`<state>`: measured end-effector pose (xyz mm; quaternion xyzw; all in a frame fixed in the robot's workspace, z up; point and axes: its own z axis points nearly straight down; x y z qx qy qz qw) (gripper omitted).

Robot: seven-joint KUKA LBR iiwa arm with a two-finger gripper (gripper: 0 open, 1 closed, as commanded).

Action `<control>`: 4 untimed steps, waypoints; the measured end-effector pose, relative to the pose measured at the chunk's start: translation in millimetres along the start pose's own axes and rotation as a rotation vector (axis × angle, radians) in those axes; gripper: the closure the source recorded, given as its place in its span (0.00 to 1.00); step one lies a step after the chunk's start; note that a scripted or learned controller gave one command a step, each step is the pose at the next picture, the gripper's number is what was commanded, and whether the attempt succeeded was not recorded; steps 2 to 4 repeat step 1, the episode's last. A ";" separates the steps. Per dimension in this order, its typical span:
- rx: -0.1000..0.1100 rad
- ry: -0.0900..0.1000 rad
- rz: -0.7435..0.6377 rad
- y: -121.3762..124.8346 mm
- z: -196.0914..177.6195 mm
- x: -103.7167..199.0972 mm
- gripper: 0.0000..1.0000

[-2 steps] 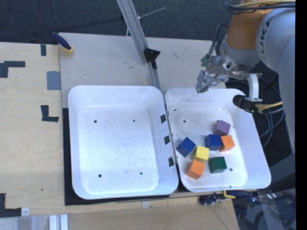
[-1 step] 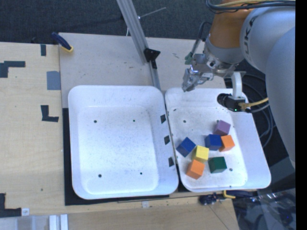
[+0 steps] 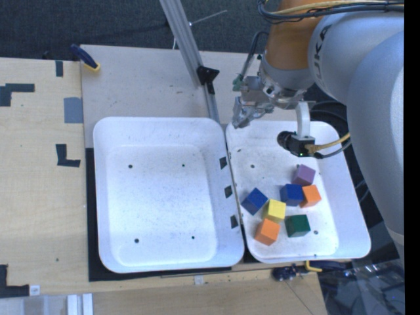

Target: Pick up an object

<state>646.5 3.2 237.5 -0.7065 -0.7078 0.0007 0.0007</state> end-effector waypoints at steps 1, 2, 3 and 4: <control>-0.001 0.002 -0.005 -1.9 -7.9 52.6 1.00; -0.001 0.002 -0.005 -1.9 -7.9 52.6 1.00; -0.001 0.002 -0.005 -1.9 -7.9 52.6 1.00; -0.001 0.002 -0.005 -1.9 -7.9 52.6 1.00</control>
